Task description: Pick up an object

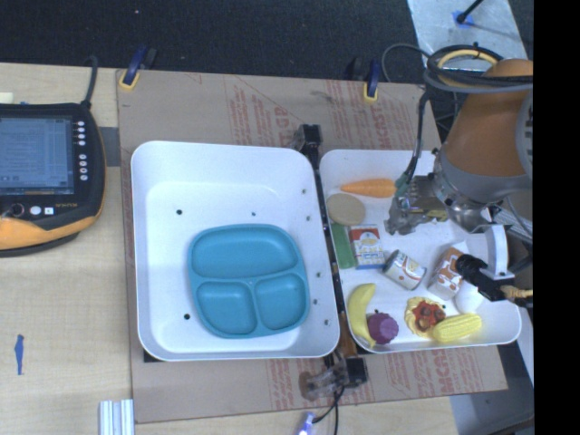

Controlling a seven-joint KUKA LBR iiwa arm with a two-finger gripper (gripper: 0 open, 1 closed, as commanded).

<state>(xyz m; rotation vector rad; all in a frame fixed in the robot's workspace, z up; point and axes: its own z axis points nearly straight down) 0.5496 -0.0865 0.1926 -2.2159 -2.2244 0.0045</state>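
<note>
several toy foods crowd the right white bin [507, 333]; the gripper [405, 214] hovers just beside the orange plastic carrot [368, 188] (likely its target), jaws too blurred to tell, nothing visibly grasped.

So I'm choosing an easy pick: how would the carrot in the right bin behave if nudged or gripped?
The carrot looks like smooth moulded plastic, so probably stiff, light and a bit slippery. Its tapered round body lies flat, so a push would likely roll it in an arc.
</note>
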